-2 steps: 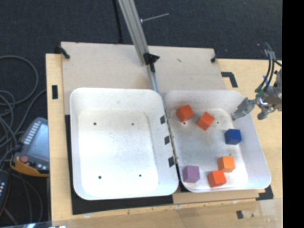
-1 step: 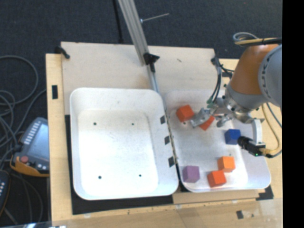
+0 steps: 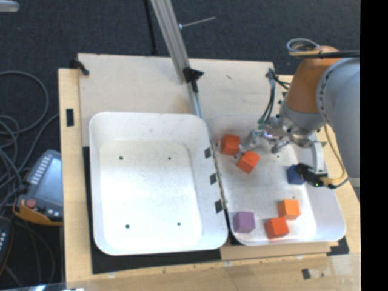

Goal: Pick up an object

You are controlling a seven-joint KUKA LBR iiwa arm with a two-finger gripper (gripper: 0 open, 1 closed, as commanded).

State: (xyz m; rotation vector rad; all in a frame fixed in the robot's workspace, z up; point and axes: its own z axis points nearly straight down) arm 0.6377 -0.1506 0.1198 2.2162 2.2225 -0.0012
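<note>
Two shallow white bins are seen side by side on the bench from the overhead camera: a left bin (image 3: 151, 180) and a right bin (image 3: 327, 223). Six small blocks are spread over the right bin. Toward the bin's 10 o'clock, an orange-red block (image 3: 230, 144) lies near the dividing rim, and a second orange-red block (image 3: 248, 161), tilted, is set just beside it at its 4 o'clock. A blue block (image 3: 295, 174) is found at the bin's 3 o'clock side. At the 5 o'clock part, an orange block (image 3: 289, 208) sits just above a red-orange block (image 3: 276, 227), the two nearly touching. A purple block (image 3: 244, 221) rests at 7 o'clock, close to the rim shared with the left bin.

The grey arm (image 3: 339, 102), with its orange band (image 3: 306, 90), is brought in from 3 o'clock, and its gripper (image 3: 265, 138) is held low over the bin's 12 o'clock area, between the tilted orange-red block and the blue one. Whether its fingers are apart or together cannot be told, and no block is seen between them. A slanted metal post (image 3: 173, 35) is seen rising from the bench at 12 o'clock.
</note>
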